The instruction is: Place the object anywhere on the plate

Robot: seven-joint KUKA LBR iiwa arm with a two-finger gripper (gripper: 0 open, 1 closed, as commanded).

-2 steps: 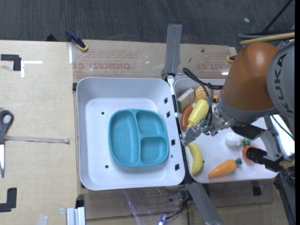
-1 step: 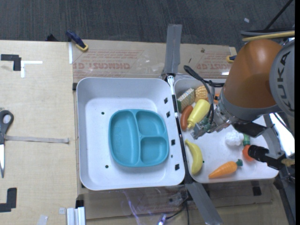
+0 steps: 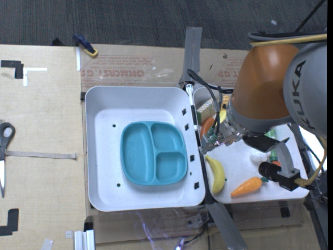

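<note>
While my arm (image 3: pixel 276 82) leans low over the right bin (image 3: pixel 244 163), I cannot tell whether its gripper (image 3: pixel 210 134) grips anything. I see a banana (image 3: pixel 216 173) and carrot (image 3: pixel 246 187) there; the blue plate (image 3: pixel 154 153) sits in the left bin (image 3: pixel 99 155).

Taking the left white bin (image 3: pixel 93 155) as landmark: scissors (image 3: pixel 4 150) lie well to its left at the view's edge on the pale surface (image 3: pixel 41 108), with a strip of grey tape (image 3: pixel 44 154) between them and the bin. A blue-and-yellow clip (image 3: pixel 85 44) sits above its upper left corner. Clear printed tape (image 3: pixel 130 73) runs just above its top rim. The right white bin (image 3: pixel 244 165) touches its right wall.
</note>
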